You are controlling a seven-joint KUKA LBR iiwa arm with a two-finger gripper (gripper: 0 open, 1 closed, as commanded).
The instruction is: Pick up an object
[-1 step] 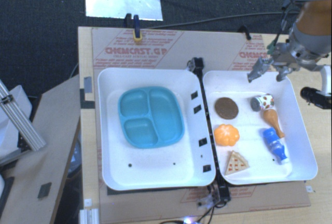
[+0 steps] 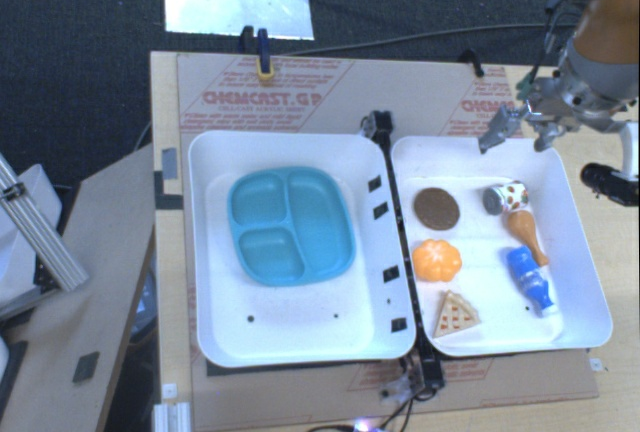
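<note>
My gripper (image 2: pixel 521 132) hangs open above the far edge of the right bin (image 2: pixel 590 305), with nothing between its fingers. Below it in that bin lie a brown round cookie (image 2: pixel 437 208), a small grey and white spotted piece (image 2: pixel 504 197), a tan cone-shaped piece (image 2: pixel 526 234), a blue bottle (image 2: pixel 529 281), an orange fruit (image 2: pixel 437 260) and a waffle-patterned pizza slice (image 2: pixel 455 314). The spotted piece is the nearest to the gripper, just below and in front of it.
The left bin (image 2: pixel 215 320) holds a light blue divided plate (image 2: pixel 291 225). A row of black clips (image 2: pixel 390 250) marks the ridge where the two bins meet. A blue and yellow clamp (image 2: pixel 263 55) stands at the board's far edge.
</note>
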